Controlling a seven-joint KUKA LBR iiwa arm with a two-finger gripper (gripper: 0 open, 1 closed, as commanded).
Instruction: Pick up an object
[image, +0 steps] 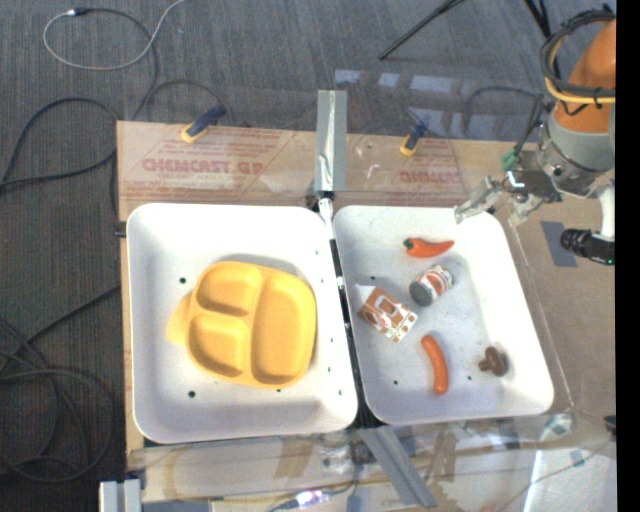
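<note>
Sausage (435, 364) lies lengthwise toward the bin's near edge; pincer (497, 200) above, grip unclear.

I see the grey arm (580, 130) with an orange band, black cable loops, and a metallic tool (497, 203).

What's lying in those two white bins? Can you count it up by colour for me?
Yellow: 1, divided tray
Red or orange: 2, chili pepper, sausage
Grey: 1, can
Orange and white: 1, carton
Brown: 1, small lump
Total: 6
</note>
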